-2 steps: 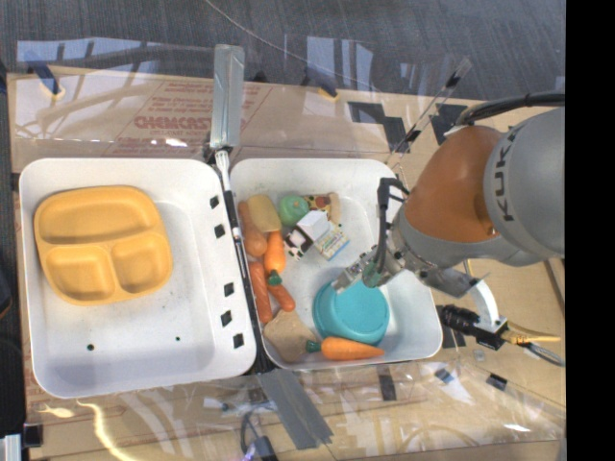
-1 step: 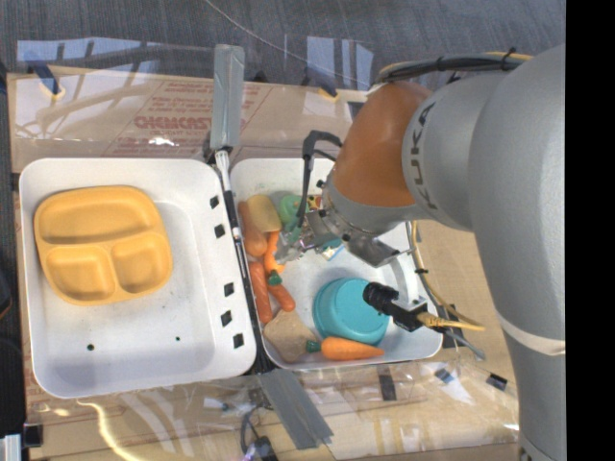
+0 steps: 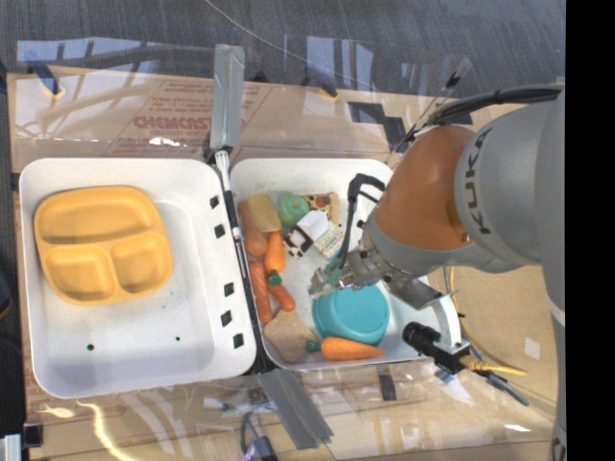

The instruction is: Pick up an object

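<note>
Teal plastic, by the look of it: a small bowl (image 3: 357,315) lying in the right bin (image 3: 288,165), toward its near right corner, just beside the gripper (image 3: 336,275) and partly under the orange wrist. Likeliest target, judged by closeness. Probably light, stiff and smooth, so prone to slipping or skating away if pinched across its round body. Better taken at the rim, one wall between the pads.

From the single overhead camera: impossible to tell whether the gripper is released or clenched, the wrist covering most of it. Nothing seen held.

Crowded all round. An orange carrot (image 3: 351,350) touching or nearly touching the bowl's near side, against the bin's front wall. A tan slice (image 3: 285,332) just to the bowl's left. More carrots (image 3: 261,291) lined along the bin's left wall, a green toy (image 3: 293,205) and a white-and-black toy (image 3: 309,229) toward the far side. Little free floor in between, hence a risk of nudging neighbours on descent.

Straight up looks the safest way out. Far roomier in the left bin (image 3: 144,344), with a yellow divided tray (image 3: 101,240) at its far left and bare floor nearer.
</note>
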`<state>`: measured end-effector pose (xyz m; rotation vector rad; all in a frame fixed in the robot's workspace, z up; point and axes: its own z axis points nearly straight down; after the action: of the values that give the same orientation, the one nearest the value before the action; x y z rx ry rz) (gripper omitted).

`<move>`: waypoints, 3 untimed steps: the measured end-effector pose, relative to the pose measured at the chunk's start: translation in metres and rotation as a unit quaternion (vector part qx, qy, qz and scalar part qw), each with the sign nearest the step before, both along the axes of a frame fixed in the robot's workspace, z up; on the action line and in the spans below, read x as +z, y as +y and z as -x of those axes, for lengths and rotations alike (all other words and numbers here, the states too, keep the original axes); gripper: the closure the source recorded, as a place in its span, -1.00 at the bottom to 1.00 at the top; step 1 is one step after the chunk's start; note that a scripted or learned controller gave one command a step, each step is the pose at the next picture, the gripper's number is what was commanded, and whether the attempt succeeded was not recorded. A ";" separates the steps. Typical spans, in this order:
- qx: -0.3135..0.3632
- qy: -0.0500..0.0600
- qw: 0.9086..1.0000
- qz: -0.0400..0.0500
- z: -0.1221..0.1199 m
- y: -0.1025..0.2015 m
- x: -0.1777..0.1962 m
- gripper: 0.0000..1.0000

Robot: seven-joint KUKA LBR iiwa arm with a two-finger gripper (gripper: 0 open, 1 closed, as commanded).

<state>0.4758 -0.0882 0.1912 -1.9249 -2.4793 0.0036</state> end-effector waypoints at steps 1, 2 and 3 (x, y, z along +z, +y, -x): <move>-0.137 -0.001 0.991 0.001 -0.027 0.014 0.050 1.00; -0.193 -0.001 0.981 0.000 -0.015 -0.064 -0.051 1.00; -0.261 -0.005 0.965 -0.001 -0.017 0.013 0.128 1.00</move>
<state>0.4931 -0.0748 0.3193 -2.5087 -1.8955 -0.0098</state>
